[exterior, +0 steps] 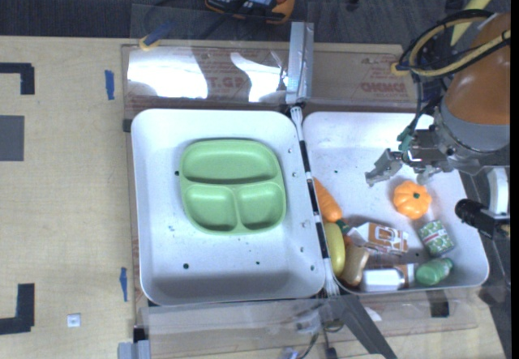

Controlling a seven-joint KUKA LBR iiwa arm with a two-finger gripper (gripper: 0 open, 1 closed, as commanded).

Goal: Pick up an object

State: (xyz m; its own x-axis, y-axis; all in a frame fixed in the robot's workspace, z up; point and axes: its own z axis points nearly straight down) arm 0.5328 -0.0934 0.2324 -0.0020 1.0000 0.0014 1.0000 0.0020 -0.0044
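- Currently the claw (388,169) hangs with its fingers spread, nothing between them, over the right bin (349,134).
- Nearest target: small orange pumpkin (412,198), just beside the claw, toward the near rim.
- Risk: round, smooth pumpkin likely rolls away if the fingers land off-centre.
- Risk: green-labelled can (435,237) beyond the pumpkin could get knocked.

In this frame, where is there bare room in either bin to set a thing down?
Left bin: bare floor rings the green divided plate, widest along the near edge. Right bin: the far-left stretch is bare, from the divider to the gripper. Its near edge is crowded: carrot, pumpkin, banana, cartons, can.
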